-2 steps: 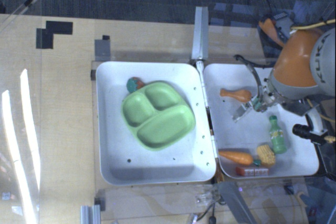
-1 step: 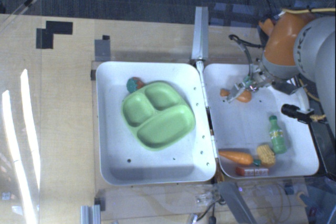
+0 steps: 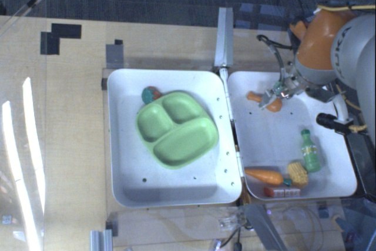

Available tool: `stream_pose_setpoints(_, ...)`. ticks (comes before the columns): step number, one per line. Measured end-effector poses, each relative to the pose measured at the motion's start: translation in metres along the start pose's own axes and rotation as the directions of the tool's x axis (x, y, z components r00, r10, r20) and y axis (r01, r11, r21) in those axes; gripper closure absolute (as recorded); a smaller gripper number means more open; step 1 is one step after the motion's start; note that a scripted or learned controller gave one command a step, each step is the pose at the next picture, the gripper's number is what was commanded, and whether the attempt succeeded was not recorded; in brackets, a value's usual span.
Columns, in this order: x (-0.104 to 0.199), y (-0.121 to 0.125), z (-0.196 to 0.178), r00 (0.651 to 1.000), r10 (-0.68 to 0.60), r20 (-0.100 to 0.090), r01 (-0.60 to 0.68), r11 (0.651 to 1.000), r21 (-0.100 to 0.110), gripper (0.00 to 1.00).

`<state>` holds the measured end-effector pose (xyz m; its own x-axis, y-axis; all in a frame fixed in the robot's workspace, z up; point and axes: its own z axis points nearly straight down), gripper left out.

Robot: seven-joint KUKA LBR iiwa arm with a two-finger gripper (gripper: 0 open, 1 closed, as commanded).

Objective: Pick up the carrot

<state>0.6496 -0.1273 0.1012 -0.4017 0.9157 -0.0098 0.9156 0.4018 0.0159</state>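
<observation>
1 carrot (image 3: 264, 175) lies well apart from pincer (image 3: 279, 91).

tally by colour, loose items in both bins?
Green: 2 — divided plate, bottle
Orange: 2 — carrot, small orange piece by the gripper
Yellow: 1 — corn
Red/green: 1 — small item
Red: 1 — flat item
Total: 7

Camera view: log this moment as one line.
gripper at right bin far edge, beside small orange piece | orange carrot at near edge, untouched | green divided plate in left bin
</observation>
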Motion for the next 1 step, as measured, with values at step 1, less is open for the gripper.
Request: stream_pose_setpoints(1,0.0545,0.0485,-0.0859,0.988,0.151,-0.004,-0.151,0.988,0.009,1.0)
